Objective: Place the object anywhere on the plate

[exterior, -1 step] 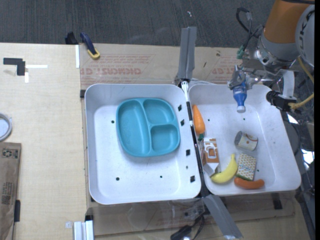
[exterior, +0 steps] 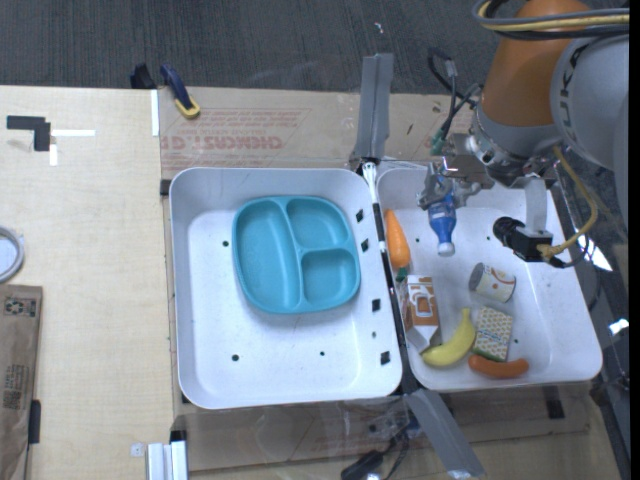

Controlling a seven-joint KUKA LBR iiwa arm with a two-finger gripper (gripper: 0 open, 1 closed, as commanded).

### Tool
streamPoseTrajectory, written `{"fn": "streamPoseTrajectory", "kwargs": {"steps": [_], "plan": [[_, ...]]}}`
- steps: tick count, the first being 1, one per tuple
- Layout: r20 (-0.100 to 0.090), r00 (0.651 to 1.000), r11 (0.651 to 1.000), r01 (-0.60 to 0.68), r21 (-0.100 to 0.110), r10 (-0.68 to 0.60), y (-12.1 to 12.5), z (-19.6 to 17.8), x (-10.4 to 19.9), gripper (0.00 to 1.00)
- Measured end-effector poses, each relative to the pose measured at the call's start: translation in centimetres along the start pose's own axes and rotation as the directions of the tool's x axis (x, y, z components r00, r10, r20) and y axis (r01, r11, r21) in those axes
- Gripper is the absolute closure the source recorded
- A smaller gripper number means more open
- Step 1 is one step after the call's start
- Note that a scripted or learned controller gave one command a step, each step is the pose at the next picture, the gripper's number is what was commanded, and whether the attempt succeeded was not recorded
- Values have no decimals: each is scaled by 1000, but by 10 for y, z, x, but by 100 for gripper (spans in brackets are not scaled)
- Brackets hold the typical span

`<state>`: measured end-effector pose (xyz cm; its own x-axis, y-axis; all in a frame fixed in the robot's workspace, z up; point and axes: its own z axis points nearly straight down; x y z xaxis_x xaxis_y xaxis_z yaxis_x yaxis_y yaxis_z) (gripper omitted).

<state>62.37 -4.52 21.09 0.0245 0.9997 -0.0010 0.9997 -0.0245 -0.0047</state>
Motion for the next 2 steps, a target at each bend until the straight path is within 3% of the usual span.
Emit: {"fn": "streamPoseTrajectory", "kwargs": {"steps": [1,2], "plan": [[0,989,989,150,0,-150,8,21,78,100],[0,989,989,149,0,-149,8,21,78,0]]}}
